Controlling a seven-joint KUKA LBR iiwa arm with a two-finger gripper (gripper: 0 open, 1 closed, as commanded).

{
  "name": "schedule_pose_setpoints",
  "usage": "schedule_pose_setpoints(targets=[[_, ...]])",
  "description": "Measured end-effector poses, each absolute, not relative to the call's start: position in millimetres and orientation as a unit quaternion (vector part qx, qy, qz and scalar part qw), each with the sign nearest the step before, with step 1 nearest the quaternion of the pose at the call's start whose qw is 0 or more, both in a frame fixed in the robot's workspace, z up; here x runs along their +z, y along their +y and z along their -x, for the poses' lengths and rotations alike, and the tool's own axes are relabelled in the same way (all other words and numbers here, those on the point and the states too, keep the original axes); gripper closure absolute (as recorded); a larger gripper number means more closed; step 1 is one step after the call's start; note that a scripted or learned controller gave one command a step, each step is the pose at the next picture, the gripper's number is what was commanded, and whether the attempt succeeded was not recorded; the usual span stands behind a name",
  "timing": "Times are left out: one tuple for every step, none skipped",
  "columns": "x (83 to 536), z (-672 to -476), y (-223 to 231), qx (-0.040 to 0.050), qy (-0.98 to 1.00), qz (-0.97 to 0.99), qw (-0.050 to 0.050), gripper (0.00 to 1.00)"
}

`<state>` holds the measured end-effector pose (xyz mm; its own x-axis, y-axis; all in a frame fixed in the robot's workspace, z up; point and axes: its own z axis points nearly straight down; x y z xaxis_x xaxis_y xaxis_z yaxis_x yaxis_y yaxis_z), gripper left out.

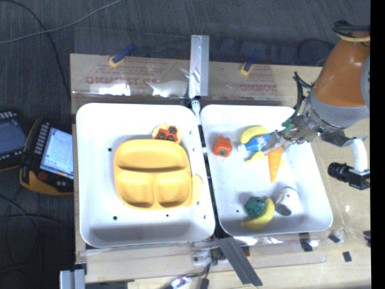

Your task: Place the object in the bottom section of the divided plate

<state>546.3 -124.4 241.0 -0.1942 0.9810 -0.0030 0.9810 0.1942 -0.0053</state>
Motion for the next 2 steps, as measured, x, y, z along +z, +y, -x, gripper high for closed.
schedule_pose_setpoints(targets=[[240,-584.1,-29,0.0021,-0.776,0.631,0.002,1.0],[244,-548.8,50,0.0028,-0.742,0.67,0.002,1.0]])
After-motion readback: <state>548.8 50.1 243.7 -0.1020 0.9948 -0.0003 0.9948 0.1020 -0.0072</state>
